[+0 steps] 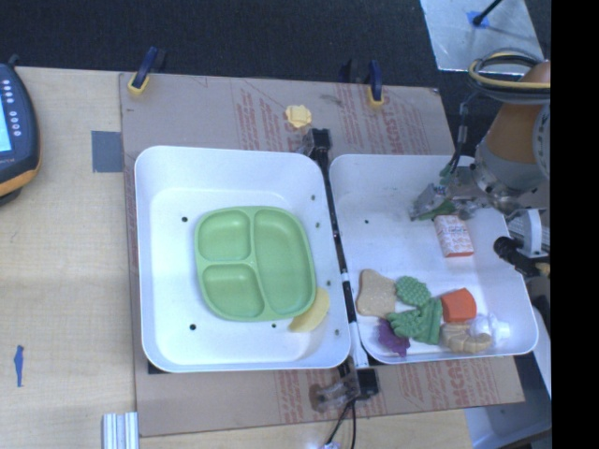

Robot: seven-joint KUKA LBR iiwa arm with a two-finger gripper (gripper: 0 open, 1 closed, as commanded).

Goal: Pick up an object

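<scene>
white bins are sitting side by side, and we are looking down on the gripper point(447, 197) hanging low over the upper part of the right bin point(374, 181). we cannot tell how its jaws are standing. just beside it, below and slightly right, a small carton point(454, 236) is lying flat on the bin floor, its long axis running up and down the view, leaning slightly left at the top, its near end pointing toward the pile: toast point(375, 295), green cloth point(416, 312), an orange block point(459, 304) and a purple piece point(393, 337). in the left bin point(159, 251) a green plate point(255, 264) is resting with a yellow slice point(312, 313) touching its lower right corner.
</scene>
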